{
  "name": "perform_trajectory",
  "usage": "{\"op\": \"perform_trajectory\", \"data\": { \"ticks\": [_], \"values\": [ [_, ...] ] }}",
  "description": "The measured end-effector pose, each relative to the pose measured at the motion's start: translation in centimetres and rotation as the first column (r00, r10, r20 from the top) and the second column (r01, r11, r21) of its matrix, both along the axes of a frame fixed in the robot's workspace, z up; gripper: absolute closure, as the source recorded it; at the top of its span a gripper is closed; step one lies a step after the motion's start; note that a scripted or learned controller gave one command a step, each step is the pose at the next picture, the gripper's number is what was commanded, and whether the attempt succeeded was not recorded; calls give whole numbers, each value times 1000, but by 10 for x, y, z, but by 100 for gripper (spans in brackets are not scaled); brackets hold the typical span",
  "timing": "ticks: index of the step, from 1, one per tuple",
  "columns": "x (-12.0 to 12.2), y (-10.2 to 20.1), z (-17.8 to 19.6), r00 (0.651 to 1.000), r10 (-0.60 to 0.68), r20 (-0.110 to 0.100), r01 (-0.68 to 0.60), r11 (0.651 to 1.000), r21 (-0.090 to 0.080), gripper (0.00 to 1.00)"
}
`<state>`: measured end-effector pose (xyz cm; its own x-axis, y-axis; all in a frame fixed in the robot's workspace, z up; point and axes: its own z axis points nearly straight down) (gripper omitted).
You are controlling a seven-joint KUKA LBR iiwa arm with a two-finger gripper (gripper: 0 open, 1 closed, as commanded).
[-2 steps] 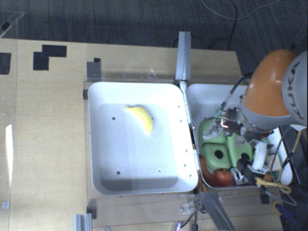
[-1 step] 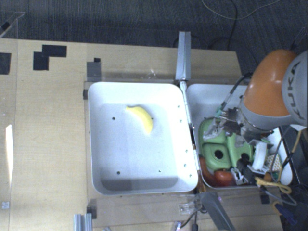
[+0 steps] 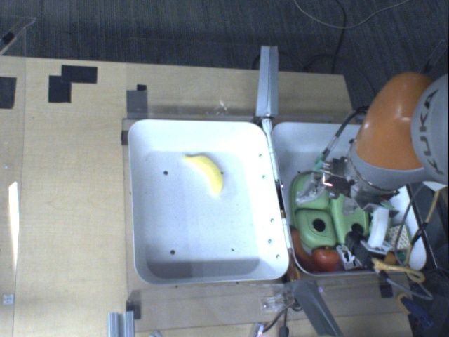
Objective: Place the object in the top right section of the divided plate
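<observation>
The arm (image 3: 403, 128) leans low over the right bin (image 3: 302, 135), its wrist above the green plate (image 3: 319, 223) as if lining up a drop, while the banana (image 3: 205, 172) lies alone in the left bin (image 3: 203, 258).

From my seat the bench (image 3: 70, 209) reads as pale wood or plywood with a matt, faintly grained face. Both bins, the left bin (image 3: 203, 262) and the right bin (image 3: 302, 139), look like smooth white plastic with a soft sheen. The banana (image 3: 205, 172) has a smooth, slightly waxy yellow skin. The divided plate (image 3: 324, 220) looks like glossy green plastic. I see brushed grey metal on the rail (image 3: 267, 83) between the bins. The arm's orange band (image 3: 394, 121) is smooth and semi-gloss. The floor (image 3: 175, 12) looks like dark, rough carpet.
</observation>
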<state>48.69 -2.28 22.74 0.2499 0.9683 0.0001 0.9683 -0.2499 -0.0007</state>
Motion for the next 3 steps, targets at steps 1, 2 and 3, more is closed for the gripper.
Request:
{"op": "perform_trajectory", "data": {
  "ticks": [1,2,3],
  "values": [
    [0,0,0,1000,0,0,0,1000,0,0],
    [0,0,0,1000,0,0,0,1000,0,0],
    [0,0,0,1000,0,0,0,1000,0,0]
  ]
}}
